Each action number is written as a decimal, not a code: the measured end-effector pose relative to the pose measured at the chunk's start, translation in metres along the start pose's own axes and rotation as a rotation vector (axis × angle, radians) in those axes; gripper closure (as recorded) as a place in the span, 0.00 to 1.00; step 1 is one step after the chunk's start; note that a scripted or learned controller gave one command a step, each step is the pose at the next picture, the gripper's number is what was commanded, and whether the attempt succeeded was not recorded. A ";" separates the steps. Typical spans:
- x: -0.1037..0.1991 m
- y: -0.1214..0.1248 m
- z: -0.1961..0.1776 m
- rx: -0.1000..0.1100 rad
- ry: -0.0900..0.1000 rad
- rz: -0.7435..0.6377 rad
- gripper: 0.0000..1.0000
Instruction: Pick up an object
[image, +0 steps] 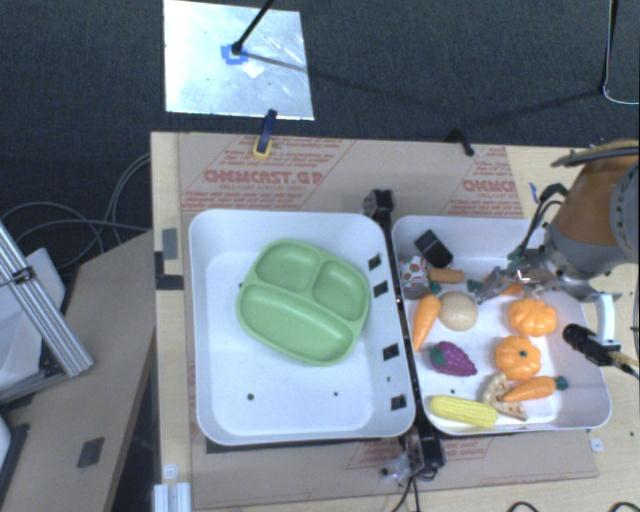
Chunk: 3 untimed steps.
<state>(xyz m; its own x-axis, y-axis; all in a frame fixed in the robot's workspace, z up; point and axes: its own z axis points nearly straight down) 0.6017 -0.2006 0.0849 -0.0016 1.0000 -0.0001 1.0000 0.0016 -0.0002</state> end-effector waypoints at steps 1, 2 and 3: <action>0.000 0.002 -0.013 -0.005 -0.002 -0.001 1.00; 0.005 -0.004 -0.073 -0.007 -0.002 -0.002 1.00; 0.011 0.001 -0.120 -0.006 -0.001 -0.004 1.00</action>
<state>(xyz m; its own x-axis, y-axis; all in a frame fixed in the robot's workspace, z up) 0.6025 -0.1891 0.2044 -0.0056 1.0000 -0.0014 1.0000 0.0056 0.0059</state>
